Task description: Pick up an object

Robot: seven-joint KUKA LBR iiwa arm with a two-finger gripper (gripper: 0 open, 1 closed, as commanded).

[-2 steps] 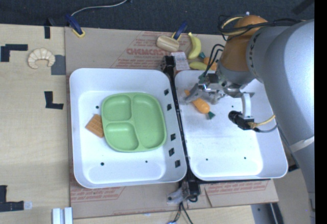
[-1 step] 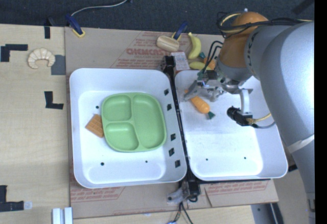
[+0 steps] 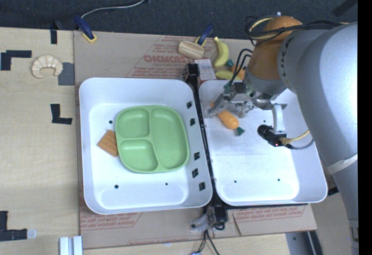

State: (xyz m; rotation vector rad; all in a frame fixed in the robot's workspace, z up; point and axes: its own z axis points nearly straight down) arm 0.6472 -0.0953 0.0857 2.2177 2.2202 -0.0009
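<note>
Nearest the lower edge, we see two white bins on the counter. Within the left bin lies a green divided plate, with an orange cracker touching its left rim. Over in the right bin, a toy carrot lies near the upper left corner. Our end effector hangs just above the carrot; we cannot tell its state. Beyond the bins lie a banana and a bread roll, and far left a croissant.
</note>
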